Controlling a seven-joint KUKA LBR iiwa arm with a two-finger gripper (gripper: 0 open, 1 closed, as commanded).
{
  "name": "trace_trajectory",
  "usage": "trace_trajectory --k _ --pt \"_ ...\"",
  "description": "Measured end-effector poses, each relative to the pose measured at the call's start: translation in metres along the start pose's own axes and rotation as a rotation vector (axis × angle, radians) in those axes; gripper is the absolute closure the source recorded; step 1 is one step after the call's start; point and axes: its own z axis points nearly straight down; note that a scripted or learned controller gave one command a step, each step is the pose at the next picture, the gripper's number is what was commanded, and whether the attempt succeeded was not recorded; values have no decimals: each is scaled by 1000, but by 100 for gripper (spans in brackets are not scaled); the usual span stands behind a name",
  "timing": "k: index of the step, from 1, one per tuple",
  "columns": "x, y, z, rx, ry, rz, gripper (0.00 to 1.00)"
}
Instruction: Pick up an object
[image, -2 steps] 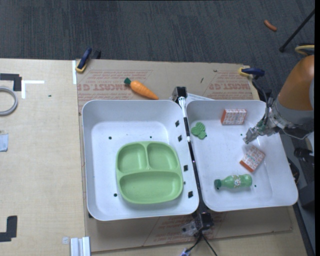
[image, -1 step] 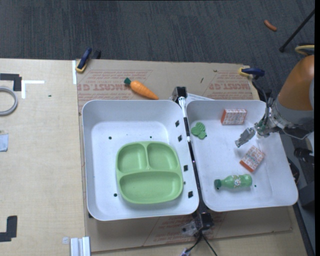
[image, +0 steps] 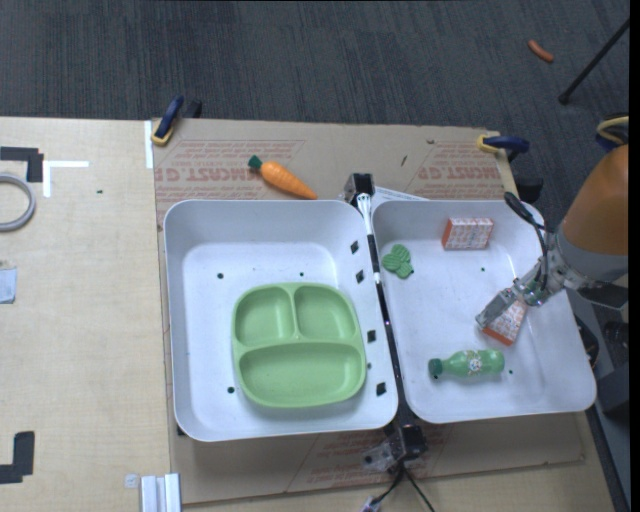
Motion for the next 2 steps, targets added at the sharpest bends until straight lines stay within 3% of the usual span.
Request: trace_trajectory --k 1,2 --pt "-1 0 -10 -2 -2 3 100" --pt "59 31 -125 -2 -2 -60 100"
